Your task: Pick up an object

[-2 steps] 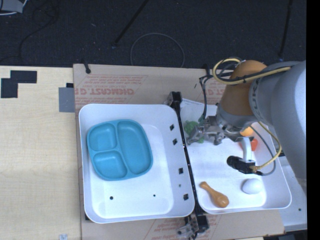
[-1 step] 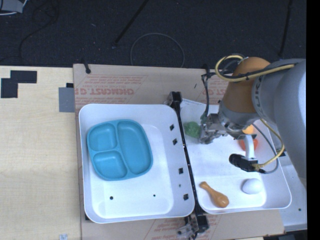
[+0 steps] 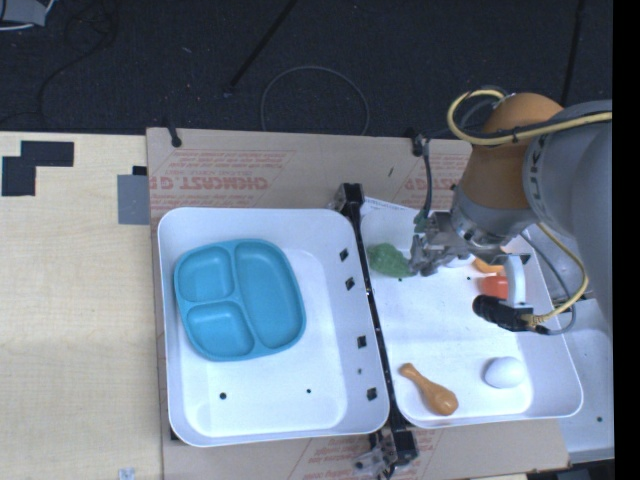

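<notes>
bench (image 3: 70,298) | cardboard sheet (image 3: 250,168) on it | two white bins (image 3: 330,408) side by side

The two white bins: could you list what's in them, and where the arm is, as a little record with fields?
left bin: a blue divided plate with three compartments
right bin: a green object near the top left, an orange drumstick-shaped toy and a white egg-shaped object near the front, an orange-red item at the right
arm: reaches in from the right
end effector: low over the right bin, just beside the green object
object held: cannot tell
</notes>
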{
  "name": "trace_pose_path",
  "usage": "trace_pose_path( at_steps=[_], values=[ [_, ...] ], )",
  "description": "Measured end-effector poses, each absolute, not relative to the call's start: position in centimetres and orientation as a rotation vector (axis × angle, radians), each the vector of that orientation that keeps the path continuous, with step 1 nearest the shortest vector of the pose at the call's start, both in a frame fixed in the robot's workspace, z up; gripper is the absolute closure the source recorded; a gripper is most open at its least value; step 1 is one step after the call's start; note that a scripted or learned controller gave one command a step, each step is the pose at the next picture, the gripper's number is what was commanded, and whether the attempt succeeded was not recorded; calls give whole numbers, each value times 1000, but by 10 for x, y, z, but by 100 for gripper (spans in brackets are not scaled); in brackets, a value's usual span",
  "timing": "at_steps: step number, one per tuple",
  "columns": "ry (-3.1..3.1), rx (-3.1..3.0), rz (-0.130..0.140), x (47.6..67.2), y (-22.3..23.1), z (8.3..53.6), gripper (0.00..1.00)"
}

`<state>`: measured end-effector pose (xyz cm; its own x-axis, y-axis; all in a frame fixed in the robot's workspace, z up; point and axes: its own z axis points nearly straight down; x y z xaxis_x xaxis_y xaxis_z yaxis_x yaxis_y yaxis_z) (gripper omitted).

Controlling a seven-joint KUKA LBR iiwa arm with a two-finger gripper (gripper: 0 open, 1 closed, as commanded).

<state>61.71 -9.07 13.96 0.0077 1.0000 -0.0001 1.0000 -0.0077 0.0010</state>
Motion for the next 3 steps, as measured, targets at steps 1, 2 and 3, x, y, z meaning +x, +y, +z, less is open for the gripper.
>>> trace_pose_path(
  at_steps=[1, 2, 3],
  values=[
    [2220, 2220, 3, 622, -87, 185, 100],
    [2222, 2220, 1, 616, -85, 230, 100],
    [2228, 2221, -2, 588, -40, 232, 100]
  ],
)
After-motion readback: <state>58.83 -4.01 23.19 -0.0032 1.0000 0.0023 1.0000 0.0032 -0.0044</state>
